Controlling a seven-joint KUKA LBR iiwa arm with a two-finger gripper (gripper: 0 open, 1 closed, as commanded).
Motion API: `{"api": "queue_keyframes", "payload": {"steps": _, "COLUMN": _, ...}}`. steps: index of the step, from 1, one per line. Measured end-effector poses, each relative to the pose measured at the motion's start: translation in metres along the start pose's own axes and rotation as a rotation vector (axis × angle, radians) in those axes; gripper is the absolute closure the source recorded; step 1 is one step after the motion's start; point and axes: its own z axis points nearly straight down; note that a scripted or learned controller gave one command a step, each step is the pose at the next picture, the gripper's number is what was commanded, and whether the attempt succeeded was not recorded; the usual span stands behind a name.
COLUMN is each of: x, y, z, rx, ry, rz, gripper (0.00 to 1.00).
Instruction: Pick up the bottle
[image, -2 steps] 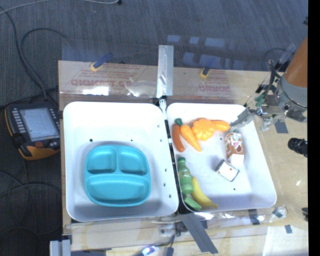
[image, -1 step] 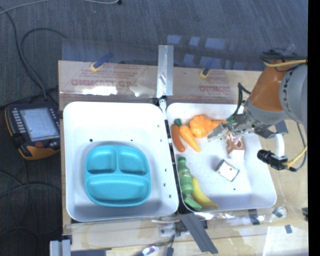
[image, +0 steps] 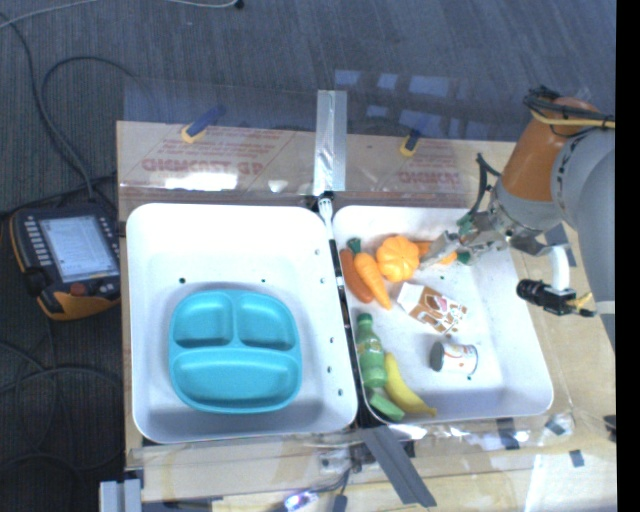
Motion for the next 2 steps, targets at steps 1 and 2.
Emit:
{"api": "queue_keyframes", "payload": {"steps": 1, "x": 0.009, "y": -0.05, "z": -0.003, "rx": -0.008, "ry": 0.002, "rz": 0.174, "gripper": 0.0}}
{"api": "queue_keyframes", "payload": {"steps": 2, "x": 0.017, "y": -0.093, "z": -0.002, "rx": -0.007, "ry": -0.007, "rz": -0.012, "gripper": 0.0}}
